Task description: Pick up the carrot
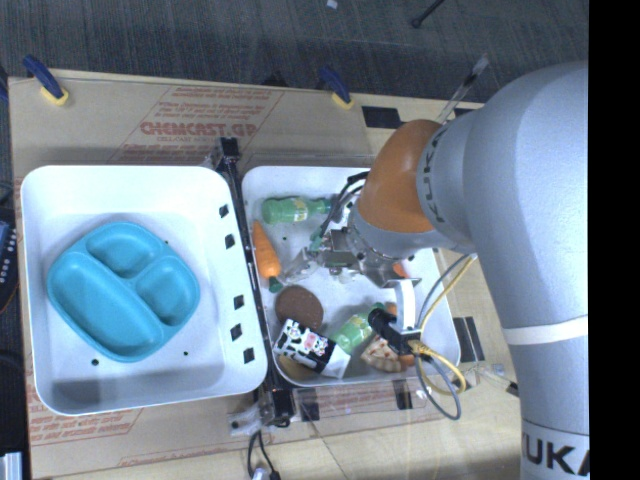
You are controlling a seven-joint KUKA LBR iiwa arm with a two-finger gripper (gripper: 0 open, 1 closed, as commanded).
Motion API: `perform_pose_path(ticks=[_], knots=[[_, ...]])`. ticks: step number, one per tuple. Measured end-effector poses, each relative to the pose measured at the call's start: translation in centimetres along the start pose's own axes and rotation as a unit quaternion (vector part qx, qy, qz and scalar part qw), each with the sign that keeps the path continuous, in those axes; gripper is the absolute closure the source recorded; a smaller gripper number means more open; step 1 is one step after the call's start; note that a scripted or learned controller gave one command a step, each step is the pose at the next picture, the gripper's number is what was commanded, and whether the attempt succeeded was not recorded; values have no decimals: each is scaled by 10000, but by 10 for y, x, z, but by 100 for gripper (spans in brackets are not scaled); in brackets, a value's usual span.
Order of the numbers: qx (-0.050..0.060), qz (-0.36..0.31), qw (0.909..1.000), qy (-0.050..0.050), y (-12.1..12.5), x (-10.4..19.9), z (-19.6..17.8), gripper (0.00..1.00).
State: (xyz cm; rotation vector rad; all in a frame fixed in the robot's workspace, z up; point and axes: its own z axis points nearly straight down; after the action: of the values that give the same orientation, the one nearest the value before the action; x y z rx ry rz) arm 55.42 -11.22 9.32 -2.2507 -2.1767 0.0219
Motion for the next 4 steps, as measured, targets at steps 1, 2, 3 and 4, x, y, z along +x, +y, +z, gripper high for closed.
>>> perform_pose_path(ticks=[1,2,3,4], knots=[[71,517,9986,-1,97,-5,3,0],[-22,1518,9884,28,57,22,1,0],[8,1485,9889,44,57,23,-9,100],[9,1484,9889,43,57,23,-8,0]])
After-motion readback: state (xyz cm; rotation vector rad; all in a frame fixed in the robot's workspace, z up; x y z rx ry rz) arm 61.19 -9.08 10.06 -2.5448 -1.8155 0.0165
